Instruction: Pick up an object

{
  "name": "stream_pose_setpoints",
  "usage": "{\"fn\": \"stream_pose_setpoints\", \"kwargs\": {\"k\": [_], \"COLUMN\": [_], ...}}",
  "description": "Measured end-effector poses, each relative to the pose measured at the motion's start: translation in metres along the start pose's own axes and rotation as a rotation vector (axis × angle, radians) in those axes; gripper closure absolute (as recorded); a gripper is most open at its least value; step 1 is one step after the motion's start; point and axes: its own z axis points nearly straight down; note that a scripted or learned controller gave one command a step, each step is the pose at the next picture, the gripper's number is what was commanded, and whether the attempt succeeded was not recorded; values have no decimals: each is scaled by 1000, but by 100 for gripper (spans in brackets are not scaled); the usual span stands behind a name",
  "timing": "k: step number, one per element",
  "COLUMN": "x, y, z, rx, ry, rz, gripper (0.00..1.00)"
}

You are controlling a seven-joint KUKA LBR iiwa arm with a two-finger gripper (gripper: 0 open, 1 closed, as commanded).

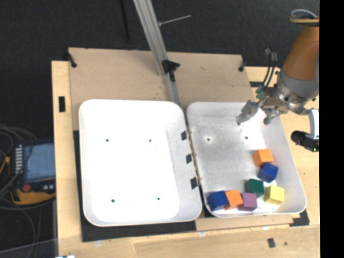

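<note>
Because the blocks (pixel 252 190) crowd the right bin's (pixel 226 144) near corner, your gripper (pixel 257 113), fingers spread and holding nothing, hangs well apart from them.

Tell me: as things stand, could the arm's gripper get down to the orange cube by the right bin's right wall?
Probably yes. The gripper hangs over the right bin, with only bare bin floor between it and the orange cube. The blue cube sits close beside it, which may crowd the fingers.
</note>
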Motion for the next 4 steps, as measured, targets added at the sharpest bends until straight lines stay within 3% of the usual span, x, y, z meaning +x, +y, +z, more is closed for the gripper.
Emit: {"fn": "stream_pose_setpoints", "kwargs": {"k": [2,3,4], "x": [-4,-4,-15], "y": [-13,-10,-6], "z": [114,98,46], "rx": [-1,-10,-12], "ry": [0,1,1], "rz": [2,6,2], "gripper": [0,100,100]}}
